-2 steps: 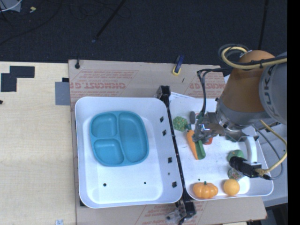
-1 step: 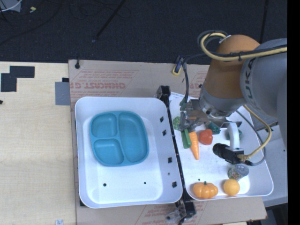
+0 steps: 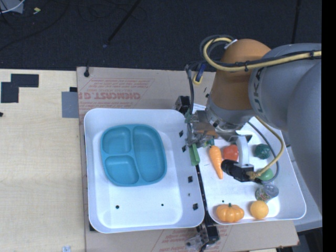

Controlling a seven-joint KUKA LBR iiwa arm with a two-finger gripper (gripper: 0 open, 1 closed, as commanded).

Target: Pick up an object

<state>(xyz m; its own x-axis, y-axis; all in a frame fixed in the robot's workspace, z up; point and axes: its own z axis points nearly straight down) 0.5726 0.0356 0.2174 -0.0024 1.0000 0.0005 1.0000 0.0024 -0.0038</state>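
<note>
Where the right bin (image 3: 295, 196) meets its left wall, a slim green piece (image 3: 194, 154) lies lengthwise, and the gripper (image 3: 198, 134) hangs directly above its upper end. From this slant it cannot be told whether the gripper is wide or narrow, nor whether it touches the green piece. Just to the right lies a carrot (image 3: 216, 161), its thick end toward the gripper and its tip pointing to the near edge. A red-orange piece (image 3: 230, 152) sits beside the carrot's top, and a dark green ball (image 3: 261, 151) lies farther right. Along the near side of the same bin sit a small pumpkin (image 3: 230, 212), a yellow-orange ball (image 3: 259, 209) and, just above that ball, a greyish lump (image 3: 266, 192). The grey arm (image 3: 286, 93) with its orange band (image 3: 239, 72) reaches in from the right over this bin. The left bin (image 3: 92, 167) holds a blue divided plate (image 3: 134, 155). Both bins rest side by side on the bench (image 3: 37, 167).
</note>
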